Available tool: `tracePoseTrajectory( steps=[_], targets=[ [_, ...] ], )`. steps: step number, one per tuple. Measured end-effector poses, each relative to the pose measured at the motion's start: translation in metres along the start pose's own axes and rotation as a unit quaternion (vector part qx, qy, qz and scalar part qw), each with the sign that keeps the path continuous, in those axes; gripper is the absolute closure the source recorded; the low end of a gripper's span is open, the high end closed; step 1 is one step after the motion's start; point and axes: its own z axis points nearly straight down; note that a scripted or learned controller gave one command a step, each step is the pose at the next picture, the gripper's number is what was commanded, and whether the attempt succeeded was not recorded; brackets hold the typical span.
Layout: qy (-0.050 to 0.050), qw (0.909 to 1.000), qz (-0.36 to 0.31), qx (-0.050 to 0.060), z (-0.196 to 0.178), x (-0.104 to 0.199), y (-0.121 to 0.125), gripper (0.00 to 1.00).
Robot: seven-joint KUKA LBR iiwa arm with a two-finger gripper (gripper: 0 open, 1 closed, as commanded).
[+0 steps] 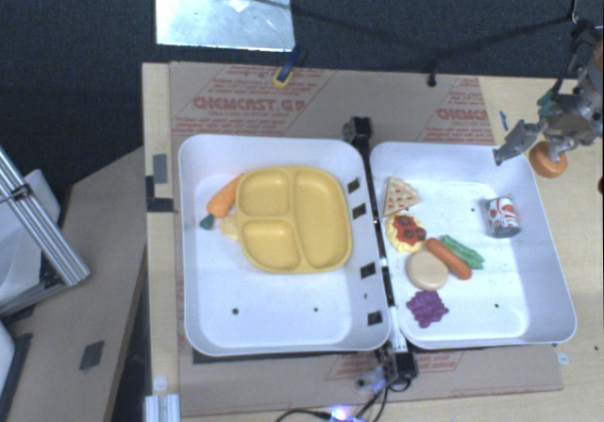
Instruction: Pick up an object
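Orange round thing (547,162) sits right below your jaws (531,143), at the far right corner of the right bin (528,321). You can see it touching the jaws or very close to them, but you cannot tell if it is held. You also cannot tell if the jaws are apart or together, as they are small and blurry. A grey part of them points down and to the left, over the bin's back edge.

Look a little nearer and you find a small can (503,217). It lies on its side in the right bin, near the right wall, apart from the jaws.

Go on to the left and you see a bunch of toy foods close together. A green bean (464,251) touches a red sausage (449,258). A tan bun (427,270) lies just beside the sausage. A little pizza (408,231) is above the bun, and a waffle slice (400,194) is above the pizza. Purple grapes (427,308) lie below the bun.

Next comes the left bin (283,326), side by side with the right one. A yellow plate (292,219) with three parts lies in it. A carrot (224,195) leans on the plate's left edge.

Both bins rest on the desk (160,250).
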Motion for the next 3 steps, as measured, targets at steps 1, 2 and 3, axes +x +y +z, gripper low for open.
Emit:
tracePoseTrajectory(
  steps=[1, 2, 3],
  targets=[
    [-0.001, 1.0000, -0.001, -0.006, -0.007, 0.001, 0.002, 0.00],
    [-0.001, 1.0000, -0.002, -0.004, 0.043, -0.001, 0.012, 0.00],
    [-0.001, 1.0000, 0.000, -0.003, 0.100, -0.006, 0.005, 0.00]
  ],
)
